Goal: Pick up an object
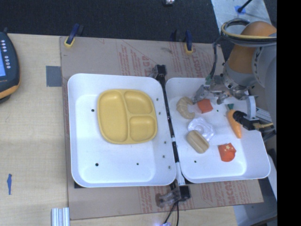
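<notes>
White right bin [254,171], near edge open

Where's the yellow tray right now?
The yellow tray lies in the left bin, toward its upper middle, well apart from the food pieces in the right bin where the gripper is.

two bins [80,126], one plate [127,115], five toys [197,141]

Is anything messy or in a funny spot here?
Nothing looks spilled or broken. The yellow plate lies flat in the left bin; the toy foods, like the carrot and tomato, lie scattered in the right bin.
</notes>
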Controlling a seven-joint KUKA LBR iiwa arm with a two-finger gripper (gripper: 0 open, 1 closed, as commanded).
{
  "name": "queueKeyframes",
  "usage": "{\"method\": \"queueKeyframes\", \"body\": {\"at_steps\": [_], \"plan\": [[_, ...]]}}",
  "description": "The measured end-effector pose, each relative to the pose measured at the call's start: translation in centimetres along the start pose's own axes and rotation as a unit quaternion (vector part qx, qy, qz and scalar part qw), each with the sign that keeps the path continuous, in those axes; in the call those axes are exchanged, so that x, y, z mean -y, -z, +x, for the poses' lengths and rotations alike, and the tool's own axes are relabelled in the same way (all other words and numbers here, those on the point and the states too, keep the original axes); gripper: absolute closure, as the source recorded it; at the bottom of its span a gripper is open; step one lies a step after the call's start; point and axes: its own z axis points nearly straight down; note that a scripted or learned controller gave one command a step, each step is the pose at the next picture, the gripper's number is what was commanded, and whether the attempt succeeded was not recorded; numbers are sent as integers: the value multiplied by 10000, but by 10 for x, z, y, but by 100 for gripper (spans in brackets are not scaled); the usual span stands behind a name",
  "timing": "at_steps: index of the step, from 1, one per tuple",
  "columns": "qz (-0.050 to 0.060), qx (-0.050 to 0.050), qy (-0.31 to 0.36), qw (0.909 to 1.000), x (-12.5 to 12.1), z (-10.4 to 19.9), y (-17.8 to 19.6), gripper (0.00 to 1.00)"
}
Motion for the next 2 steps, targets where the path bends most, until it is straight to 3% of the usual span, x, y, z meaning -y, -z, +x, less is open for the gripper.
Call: {"method": "queueKeyframes", "body": {"at_steps": [1,2], "plan": [[35,-5,16,10000,3,1,11,100],[19,-13,0,10000,-3,92,95,100]]}}
